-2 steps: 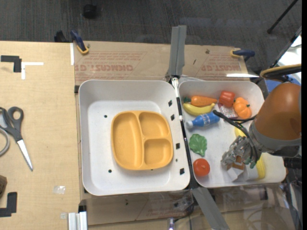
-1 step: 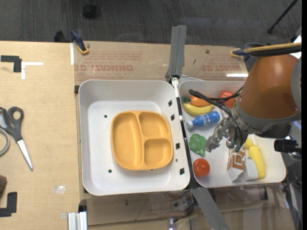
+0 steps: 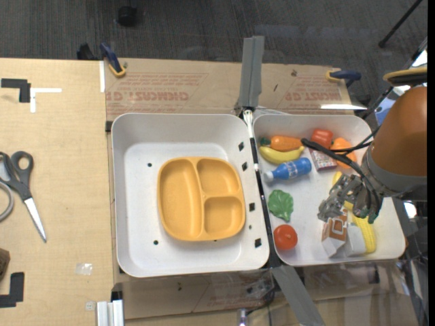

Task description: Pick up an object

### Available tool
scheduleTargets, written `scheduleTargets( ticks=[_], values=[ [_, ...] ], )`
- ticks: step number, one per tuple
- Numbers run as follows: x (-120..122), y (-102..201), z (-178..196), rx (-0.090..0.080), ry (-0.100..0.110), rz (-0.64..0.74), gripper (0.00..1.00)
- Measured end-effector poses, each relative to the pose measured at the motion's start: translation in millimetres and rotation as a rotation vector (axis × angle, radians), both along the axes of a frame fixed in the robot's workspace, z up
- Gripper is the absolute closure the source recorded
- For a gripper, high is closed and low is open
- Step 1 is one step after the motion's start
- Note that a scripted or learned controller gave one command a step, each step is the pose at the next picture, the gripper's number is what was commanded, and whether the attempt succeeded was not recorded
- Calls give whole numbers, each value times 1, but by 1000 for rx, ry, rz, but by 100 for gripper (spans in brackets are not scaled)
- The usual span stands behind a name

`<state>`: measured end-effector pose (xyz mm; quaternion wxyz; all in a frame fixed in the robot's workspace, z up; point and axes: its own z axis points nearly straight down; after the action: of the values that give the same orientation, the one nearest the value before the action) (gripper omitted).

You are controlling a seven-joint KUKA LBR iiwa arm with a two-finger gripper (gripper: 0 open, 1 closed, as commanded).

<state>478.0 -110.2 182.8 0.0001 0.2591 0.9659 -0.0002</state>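
Observation:
The right bin [image 3: 309, 253] holds several toy foods. A green leafy piece [image 3: 281, 204] and a red tomato [image 3: 285, 237] lie at its left. A yellow banana [image 3: 281, 155], an orange carrot [image 3: 285, 142] and a blue bottle [image 3: 289, 170] lie toward the back. My gripper [image 3: 342, 201] hangs low over the bin's right side. It sits just above a brown and white carton [image 3: 335, 231], with a yellow corn cob [image 3: 368, 235] beside it. The wrist hides what lies directly beneath it.
The left bin [image 3: 129, 182] holds a yellow divided plate [image 3: 202, 197]. A red pepper [image 3: 322, 138], an orange piece [image 3: 342, 145] and a red-white packet [image 3: 322, 159] crowd the right bin's back. Scissors [image 3: 26, 192] lie on the bench at far left.

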Motion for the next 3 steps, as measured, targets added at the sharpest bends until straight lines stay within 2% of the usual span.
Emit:
scheduleTargets(
  ticks=[1, 2, 3],
  values=[
    [0, -18, -91, 0, -1, 356, 100],
    [1, -67, -90, -1, -4, 6, 100],
    [9, 18, -91, 1, 0, -241, 100]
  ],
)
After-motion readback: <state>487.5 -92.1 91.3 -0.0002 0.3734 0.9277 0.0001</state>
